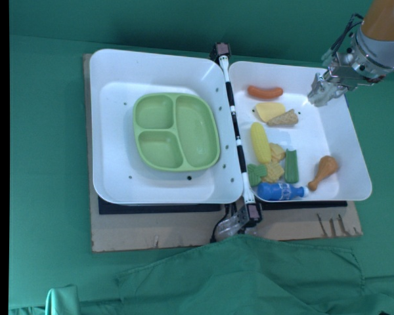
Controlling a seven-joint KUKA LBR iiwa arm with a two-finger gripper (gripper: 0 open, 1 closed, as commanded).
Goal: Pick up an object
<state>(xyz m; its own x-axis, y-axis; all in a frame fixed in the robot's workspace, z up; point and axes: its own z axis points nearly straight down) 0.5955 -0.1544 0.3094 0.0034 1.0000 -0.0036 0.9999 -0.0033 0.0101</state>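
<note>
camera view: the claw hangs over the right bin's upper right part, nothing visibly between its fingers; how far they are parted i cannot tell. the toy food lies untouched: sausage, corn, drumstick, blue bottle. no pick seems made yet; descent, grasp and lift remain.

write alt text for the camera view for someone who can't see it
A grey and orange robot arm's pincer hovers over the right bin, which holds toy food: a sausage, corn, a drumstick and a blue bottle. The left bin holds a green divided plate.
</note>
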